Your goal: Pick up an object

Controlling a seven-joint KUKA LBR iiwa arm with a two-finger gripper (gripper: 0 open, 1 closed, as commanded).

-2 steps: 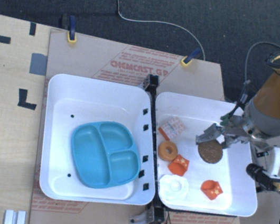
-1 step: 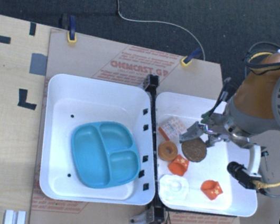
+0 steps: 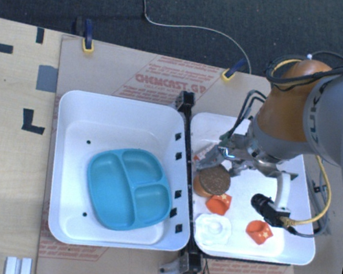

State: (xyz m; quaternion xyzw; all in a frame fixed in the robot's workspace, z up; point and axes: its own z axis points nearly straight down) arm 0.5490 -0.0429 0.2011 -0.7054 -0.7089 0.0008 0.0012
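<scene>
Looking down on both bins, we log the gripper [image 3: 224,157] low in the view-R bin [image 3: 289,252], close to that bin's L wall and just behind a brown disc [image 3: 213,182]. The wrist bulk covers the tip, so we can't tell whether the pincer is apart or together, or whether it touches the disc. Candidate objs all lie in the R bin. The disc lies flat near the L wall. A small orange piece [image 3: 218,204] sits at its front edge, touching or nearly so. A white round obj [image 3: 212,228] is just in front of that, by the front rim. A 2nd orange piece [image 3: 258,231] is apart from these, toward front-R. The view-L bin [image 3: 82,124] holds a blue divided plate [image 3: 129,188], lying flat and turned at an angle. Both bins rest on a cardboard sheet [image 3: 162,79] w/ red print.
</scene>
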